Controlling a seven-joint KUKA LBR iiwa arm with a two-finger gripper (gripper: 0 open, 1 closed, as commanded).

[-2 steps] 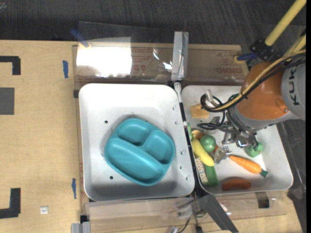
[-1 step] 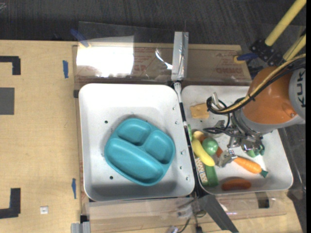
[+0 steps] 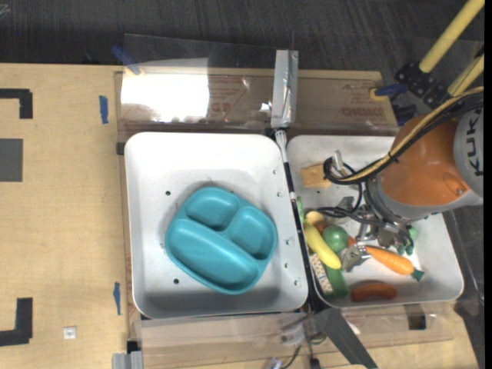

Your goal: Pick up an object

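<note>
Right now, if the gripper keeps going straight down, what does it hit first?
Most likely the carrot, which lies right under the gripper, with the green ball and banana just beside. Depth is hard to judge from this slanted view.

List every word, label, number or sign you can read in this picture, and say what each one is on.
"KU": large dark letters on the grey arm casing, cut off at the picture's edge.
Reddish print on the brown cardboard panel behind the bins: too blurred to read.
Reddish print on the cardboard behind the right white bin: too blurred to read.
Small white square tag on the wooden bench top: too small to read.
</note>
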